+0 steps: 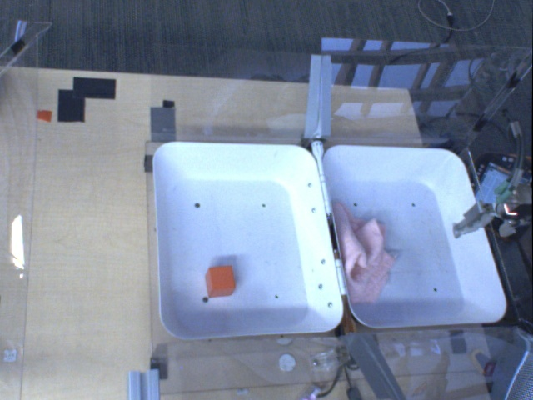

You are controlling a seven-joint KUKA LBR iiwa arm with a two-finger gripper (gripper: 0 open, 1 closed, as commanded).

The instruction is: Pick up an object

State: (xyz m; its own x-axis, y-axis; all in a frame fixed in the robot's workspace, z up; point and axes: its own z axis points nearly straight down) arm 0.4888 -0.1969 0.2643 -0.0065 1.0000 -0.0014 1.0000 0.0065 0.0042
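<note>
Two candidates lie in the bins: a small orange foam-like cube (221, 281) in the left white bin (179, 169), toward that bin's seven o'clock corner, and a crumpled pink cloth (364, 252) in the right white bin (441, 167), slumped against its nine o'clock wall beside the divider. The cube sits square and well apart from every wall, so it looks the easier grasp: come straight down over its middle, turn the wrist so the grip crosses two flat faces, close only once low enough to bracket it, then lift vertically. The cloth, pressed to the wall, would call for a pinch on its raised fold toward the bin's centre. At three o'clock of the right bin, over its rim, the gripper (466, 223) hangs with nothing in it; how wide it stands I cannot tell.
</note>
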